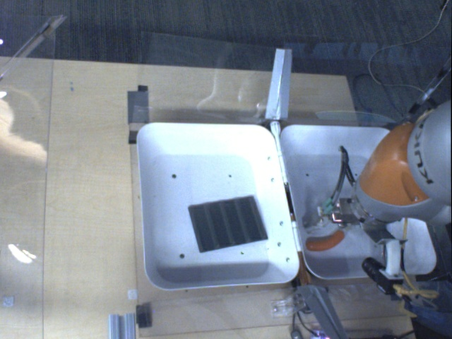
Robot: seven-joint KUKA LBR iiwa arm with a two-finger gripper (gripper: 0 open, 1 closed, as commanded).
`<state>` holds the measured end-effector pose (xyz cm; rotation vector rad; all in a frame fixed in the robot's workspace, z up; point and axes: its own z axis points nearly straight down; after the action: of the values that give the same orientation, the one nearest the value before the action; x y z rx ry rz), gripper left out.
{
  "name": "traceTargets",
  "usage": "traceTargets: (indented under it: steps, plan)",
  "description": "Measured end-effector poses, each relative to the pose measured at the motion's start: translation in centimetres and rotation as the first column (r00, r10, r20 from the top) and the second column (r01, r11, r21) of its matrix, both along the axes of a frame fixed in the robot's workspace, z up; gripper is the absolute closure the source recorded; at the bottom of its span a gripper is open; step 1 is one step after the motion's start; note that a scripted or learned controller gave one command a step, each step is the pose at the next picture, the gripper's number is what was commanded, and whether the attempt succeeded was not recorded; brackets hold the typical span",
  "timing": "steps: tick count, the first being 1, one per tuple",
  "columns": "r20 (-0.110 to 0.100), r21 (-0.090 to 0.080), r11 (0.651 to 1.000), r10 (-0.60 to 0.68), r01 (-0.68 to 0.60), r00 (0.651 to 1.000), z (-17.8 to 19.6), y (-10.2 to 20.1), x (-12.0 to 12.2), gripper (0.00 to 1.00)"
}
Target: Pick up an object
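A dark ribbed mat (228, 222) lies flat in the left bin (162, 147), toward its near-right part.

Two white bins (212, 136) sit side by side: one dark ridged mat (227, 223) lies in the left, one orange sausage-shaped object (325, 242) in the right.

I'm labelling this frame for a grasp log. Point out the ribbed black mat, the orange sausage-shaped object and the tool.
Ribbed black mat (228, 223), camera view: middle of its grooved top.
Orange sausage-shaped object (325, 241), camera view: middle of its body.
Tool (332, 214), camera view: its tip, just above the orange object.
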<state>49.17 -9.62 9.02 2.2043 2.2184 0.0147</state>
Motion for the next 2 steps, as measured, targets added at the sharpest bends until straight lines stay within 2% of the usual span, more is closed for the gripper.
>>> traceTargets:
  steps: [1, 2]
  plan:
    - [0.010, 0.000, 1.000, 0.004, -0.004, 1.000, 1.24, 0.10, 0.37, 1.00]
    - [0.009, 0.000, 1.000, 0.004, -0.004, 1.000, 1.23, 0.10, 0.36, 0.00]
